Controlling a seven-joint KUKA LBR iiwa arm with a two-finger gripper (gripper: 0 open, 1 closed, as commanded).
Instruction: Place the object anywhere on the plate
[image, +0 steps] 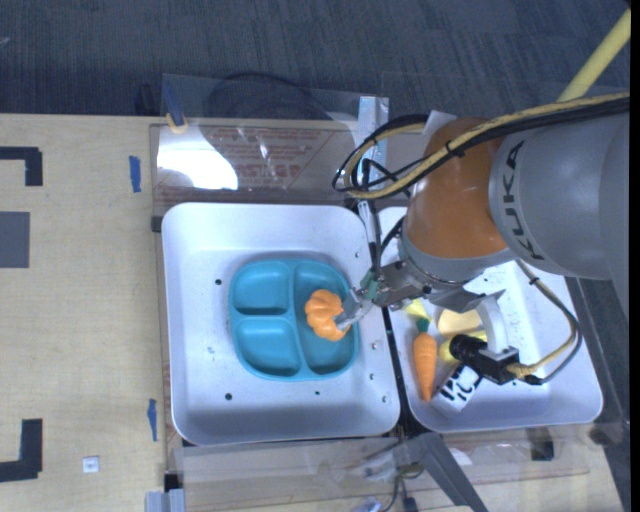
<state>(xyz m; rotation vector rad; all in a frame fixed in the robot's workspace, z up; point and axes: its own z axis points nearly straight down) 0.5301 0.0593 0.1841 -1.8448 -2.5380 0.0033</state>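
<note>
In the camera view we see the gripper closed on the orange object, low over the blue plate, in its 3 o'clock compartment. We judge a sticky release could drag it out. The left bin sits on a wooden bench; a carrot lies in the right bin.

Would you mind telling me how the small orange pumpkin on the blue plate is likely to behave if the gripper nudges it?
The orange pumpkin looks rounded and lobed, so it may roll or rock. It sits in a walled compartment of the blue plate, which should probably contain it. It seems a small toy, likely light.
</note>
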